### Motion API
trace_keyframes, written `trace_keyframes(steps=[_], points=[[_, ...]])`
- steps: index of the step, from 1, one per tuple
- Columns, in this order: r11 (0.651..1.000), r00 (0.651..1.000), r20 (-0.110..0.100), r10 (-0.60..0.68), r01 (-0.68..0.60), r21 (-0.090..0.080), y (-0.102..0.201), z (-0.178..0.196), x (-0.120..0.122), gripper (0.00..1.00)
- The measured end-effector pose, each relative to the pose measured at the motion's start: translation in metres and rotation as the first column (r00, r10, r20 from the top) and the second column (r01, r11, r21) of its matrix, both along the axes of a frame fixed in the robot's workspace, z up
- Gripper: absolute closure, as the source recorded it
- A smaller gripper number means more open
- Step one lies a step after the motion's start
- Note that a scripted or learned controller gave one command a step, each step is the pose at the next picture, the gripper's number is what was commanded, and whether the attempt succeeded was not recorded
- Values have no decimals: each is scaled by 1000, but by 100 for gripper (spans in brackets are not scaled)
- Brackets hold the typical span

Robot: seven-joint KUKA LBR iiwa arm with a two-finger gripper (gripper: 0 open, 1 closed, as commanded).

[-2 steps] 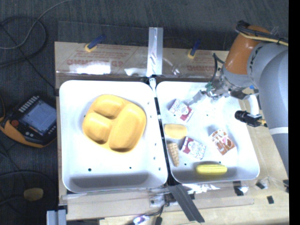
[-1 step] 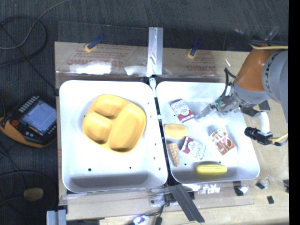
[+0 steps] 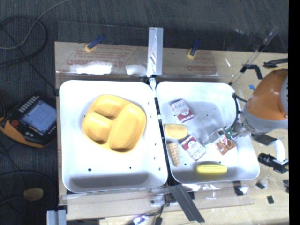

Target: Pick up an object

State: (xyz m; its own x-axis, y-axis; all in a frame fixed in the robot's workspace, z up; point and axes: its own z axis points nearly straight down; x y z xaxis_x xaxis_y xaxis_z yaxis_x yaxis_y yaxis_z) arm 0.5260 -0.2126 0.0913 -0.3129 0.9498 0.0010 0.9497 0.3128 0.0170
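The right bin [image 3: 206,100] holds several small items. A red and white packet [image 3: 181,109] lies near its back left, and a second such packet [image 3: 193,148] lies in the middle. A yellow oval piece [image 3: 176,131] and a tan ridged stick [image 3: 173,153] sit along the left wall. At the front lies a long yellow object [image 3: 211,168]. My gripper [image 3: 219,136] is low in the bin's right part, right beside a small brown-red packet [image 3: 226,146]. I see nothing held in it.
A large yellow three-lobed object [image 3: 114,121] lies in the left bin [image 3: 75,168]. The arm's orange band [image 3: 268,97] hangs over the right bin's right rim. Clamps, cables and a handheld pendant [image 3: 33,121] lie around the bench.
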Motion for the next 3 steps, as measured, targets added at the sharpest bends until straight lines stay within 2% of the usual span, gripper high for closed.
trace_keyframes(steps=[1,2,3], points=[[985,985,-9,175,-175,-5,-4,-2,41,0],[997,997,7,-76,76,5,1,0,1,0],[996,996,5,-84,84,-2,-5,8,0,100]])
